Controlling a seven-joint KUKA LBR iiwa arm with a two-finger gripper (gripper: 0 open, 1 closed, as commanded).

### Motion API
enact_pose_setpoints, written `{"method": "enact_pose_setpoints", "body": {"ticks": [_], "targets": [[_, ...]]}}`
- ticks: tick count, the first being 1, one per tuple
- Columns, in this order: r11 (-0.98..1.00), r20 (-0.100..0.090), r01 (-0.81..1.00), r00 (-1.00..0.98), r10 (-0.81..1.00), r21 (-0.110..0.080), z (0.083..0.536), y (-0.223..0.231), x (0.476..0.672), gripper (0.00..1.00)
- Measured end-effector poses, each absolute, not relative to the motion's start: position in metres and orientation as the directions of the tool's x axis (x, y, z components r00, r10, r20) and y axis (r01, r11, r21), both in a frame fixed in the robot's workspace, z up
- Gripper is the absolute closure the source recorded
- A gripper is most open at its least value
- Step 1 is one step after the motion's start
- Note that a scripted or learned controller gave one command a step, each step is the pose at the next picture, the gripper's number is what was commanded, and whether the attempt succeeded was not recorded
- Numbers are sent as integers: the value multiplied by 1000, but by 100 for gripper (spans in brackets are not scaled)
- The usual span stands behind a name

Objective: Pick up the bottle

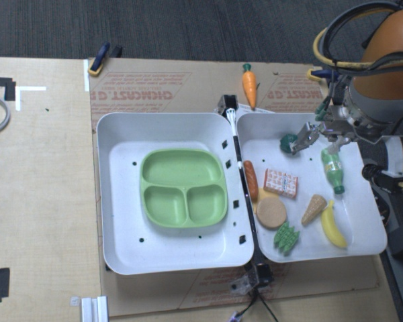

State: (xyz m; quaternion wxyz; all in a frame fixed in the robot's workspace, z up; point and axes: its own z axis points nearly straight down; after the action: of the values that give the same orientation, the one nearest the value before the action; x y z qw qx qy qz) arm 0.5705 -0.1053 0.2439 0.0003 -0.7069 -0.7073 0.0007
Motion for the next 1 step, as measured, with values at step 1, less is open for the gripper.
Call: {"method": "enact_pose_setpoints", "body": {"ticks": [1], "targets": [[15, -1, 1000, -15, 1000, 0, 147, -165, 569, 0]]}}
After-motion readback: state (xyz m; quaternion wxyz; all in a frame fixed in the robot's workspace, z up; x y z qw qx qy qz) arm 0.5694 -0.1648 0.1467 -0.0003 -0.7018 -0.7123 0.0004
